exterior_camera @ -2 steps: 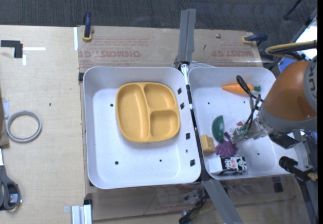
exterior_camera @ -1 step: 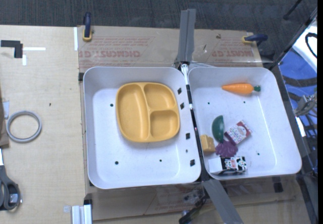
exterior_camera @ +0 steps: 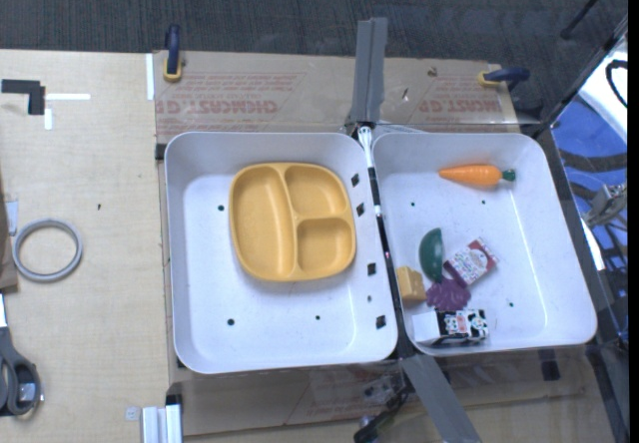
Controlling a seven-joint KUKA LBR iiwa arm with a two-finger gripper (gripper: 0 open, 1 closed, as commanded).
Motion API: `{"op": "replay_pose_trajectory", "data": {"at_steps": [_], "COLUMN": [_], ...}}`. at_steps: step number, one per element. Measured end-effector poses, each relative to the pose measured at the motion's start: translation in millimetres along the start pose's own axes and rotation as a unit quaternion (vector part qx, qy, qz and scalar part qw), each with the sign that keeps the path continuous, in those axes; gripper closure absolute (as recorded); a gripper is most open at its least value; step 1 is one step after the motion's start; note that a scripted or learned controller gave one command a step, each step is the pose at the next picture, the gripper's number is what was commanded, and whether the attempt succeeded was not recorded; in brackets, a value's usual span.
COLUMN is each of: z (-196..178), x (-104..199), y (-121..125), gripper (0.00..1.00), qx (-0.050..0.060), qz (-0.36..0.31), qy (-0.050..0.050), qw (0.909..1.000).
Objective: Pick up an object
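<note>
On the far left of the surface [exterior_camera: 90, 331] lies a roll of grey tape [exterior_camera: 45, 249], with scissors [exterior_camera: 18, 383] near the front-left corner. Two clamps, a blue-handled clamp [exterior_camera: 174, 54] and a yellow clamp [exterior_camera: 504, 78], sit along the back edge of the cardboard sheet [exterior_camera: 260, 97].

The left bin [exterior_camera: 200, 331] carries a yellow divided plate [exterior_camera: 294, 221], lying flat toward the back right part of the bin.

The right bin [exterior_camera: 539, 231] carries the loose things. At its left wall rests a small yellow block [exterior_camera: 410, 284]. Just beside it are a dark green piece [exterior_camera: 431, 252] and a purple item [exterior_camera: 447, 294], the two touching or nearly so. A red-and-white packet [exterior_camera: 470, 262] lies against the purple item. A black-and-white box [exterior_camera: 452, 327] sits at the front edge. An orange carrot [exterior_camera: 475, 175] lies apart near the back edge.

The tool's state cannot be told.
</note>
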State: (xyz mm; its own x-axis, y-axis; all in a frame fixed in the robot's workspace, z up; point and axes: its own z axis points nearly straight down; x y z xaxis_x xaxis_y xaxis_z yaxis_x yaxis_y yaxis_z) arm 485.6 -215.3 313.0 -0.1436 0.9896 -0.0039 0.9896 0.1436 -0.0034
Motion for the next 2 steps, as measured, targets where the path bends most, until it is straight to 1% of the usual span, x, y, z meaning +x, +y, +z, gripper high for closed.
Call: {"op": "replay_pose_trajectory", "data": {"at_steps": [1,2], "z": [0.1,174.5], "x": [0.1,17.8], "y": [0.1,-1.0], "gripper": [0.00,0.00], "qx": [0.000,0.000], "qz": [0.000,0.116], "qy": [0.000,0.003], "qw": [1.0000,0.9932]}}
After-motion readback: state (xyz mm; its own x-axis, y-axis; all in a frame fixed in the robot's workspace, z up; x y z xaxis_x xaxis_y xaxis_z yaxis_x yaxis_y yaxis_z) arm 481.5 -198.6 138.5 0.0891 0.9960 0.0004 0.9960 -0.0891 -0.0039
